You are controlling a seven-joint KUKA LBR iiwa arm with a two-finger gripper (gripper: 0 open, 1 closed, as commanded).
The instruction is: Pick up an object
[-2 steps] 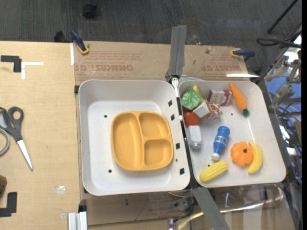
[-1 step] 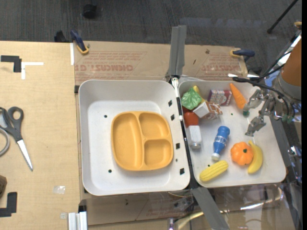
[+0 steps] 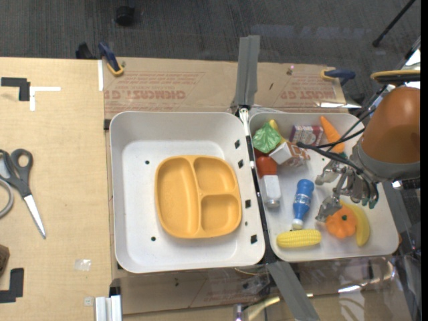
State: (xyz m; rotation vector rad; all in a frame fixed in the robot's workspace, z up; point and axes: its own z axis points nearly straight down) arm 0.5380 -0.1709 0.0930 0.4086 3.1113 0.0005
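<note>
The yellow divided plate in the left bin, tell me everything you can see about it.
The yellow divided plastic plate is a rounded rectangle with a raised rim and three compartments: one long section on its left side and two smaller ones stacked on its right. It looks smooth and matte, with nothing in it. It lies flat, slightly rotated, near the middle of the shallow white left bin, resting on the bin floor with nothing else touching it.

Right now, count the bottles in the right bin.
2. The blue bottle lies mid-bin, above the corn. The clear bottle lies beside it near the bin's left wall. The arm may hide others.
</note>
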